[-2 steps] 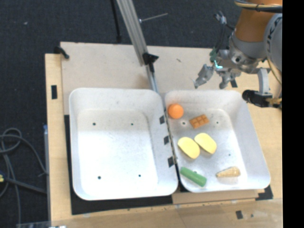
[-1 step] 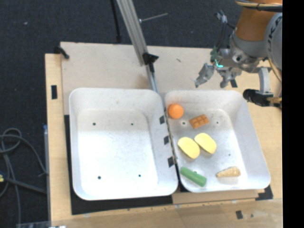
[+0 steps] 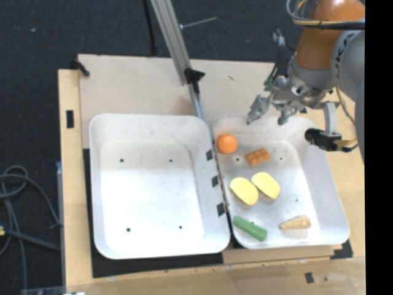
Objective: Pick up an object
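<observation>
A robot gripper (image 3: pixel 269 117) hovers over the far rim of the right bin (image 3: pixel 325 183), fingers spread apart and holding nothing. Below it lie an orange ball (image 3: pixel 227 144), a brown waffle (image 3: pixel 257 157), two yellow pieces (image 3: pixel 255 188), a green stick (image 3: pixel 249 228) and a tan cone (image 3: pixel 295 224).

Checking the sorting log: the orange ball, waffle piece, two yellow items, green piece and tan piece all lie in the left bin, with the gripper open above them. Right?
Not quite. The camera view shows all six in the right bin, starting with the orange ball. The gripper is indeed open above its far edge.
</observation>
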You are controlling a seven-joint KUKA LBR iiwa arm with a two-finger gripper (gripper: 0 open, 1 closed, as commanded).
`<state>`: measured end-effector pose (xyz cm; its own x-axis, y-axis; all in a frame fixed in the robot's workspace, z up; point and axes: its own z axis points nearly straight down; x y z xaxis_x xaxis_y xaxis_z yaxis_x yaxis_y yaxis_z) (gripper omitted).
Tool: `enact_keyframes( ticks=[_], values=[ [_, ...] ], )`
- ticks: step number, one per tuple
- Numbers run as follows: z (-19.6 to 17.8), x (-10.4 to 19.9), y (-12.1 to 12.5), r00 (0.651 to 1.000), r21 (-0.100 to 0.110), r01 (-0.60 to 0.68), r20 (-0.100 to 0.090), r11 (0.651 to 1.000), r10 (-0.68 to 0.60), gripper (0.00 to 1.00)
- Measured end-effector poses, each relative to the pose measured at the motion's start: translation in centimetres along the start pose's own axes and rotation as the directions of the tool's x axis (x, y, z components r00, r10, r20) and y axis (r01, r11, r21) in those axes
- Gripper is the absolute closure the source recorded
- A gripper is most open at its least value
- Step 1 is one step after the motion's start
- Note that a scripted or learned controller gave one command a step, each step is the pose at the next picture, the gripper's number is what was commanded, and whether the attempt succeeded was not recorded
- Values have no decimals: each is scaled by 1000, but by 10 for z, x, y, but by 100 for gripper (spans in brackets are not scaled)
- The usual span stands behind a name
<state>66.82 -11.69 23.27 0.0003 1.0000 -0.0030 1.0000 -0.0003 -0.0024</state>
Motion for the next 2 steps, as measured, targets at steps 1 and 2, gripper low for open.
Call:
enact_keyframes(
  ticks=[1,2],
  values=[
    [62,4,-1,1000,3,-1,-1,1000,1,0],
    [102,9,6,1000,-13,1,2,1000,-1,0]
  ],
)
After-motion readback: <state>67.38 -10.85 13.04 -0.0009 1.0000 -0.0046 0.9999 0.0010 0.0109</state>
